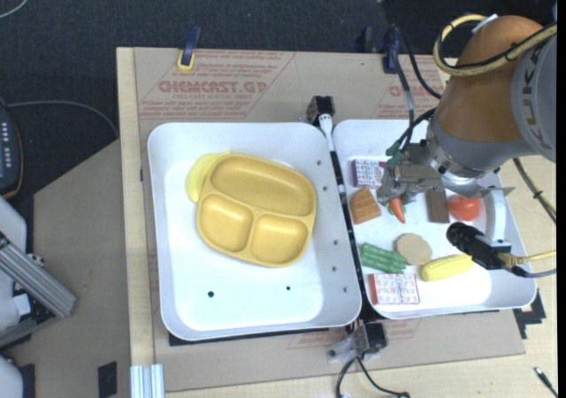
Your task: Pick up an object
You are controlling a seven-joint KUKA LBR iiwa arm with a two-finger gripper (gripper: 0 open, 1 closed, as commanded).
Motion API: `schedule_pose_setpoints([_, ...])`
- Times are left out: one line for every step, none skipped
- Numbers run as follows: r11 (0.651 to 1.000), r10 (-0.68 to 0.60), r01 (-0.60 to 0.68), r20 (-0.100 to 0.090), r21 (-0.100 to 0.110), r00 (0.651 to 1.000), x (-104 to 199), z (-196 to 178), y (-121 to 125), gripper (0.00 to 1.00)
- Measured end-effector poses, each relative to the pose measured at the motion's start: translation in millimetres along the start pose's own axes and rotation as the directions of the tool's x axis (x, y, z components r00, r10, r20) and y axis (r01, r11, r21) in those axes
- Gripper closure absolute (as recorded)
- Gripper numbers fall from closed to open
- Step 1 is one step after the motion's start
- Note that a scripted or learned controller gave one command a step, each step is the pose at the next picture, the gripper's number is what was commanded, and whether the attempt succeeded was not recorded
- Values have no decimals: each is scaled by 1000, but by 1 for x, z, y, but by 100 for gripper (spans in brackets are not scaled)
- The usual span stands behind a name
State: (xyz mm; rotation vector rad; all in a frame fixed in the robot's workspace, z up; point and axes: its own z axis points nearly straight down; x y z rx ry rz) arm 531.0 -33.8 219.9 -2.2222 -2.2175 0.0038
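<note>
Right white bin (517, 297) is carrying the two-finger gripper (400, 195), its grip unclear, hovering just above a small orange carrot-shaped toy (399, 209).

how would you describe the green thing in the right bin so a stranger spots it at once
Start at the right-hand shallow white bin, the one crowded with small items. Look along its left side toward the near edge: the small dark green ridged block lies there, beside a round tan disc and just above a red-and-white printed card. It is the sole green item there.
</note>
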Motion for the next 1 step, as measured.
schedule_pose_setpoints([1000,-4,4,-2,-2,1000,12,-8,-6,100])
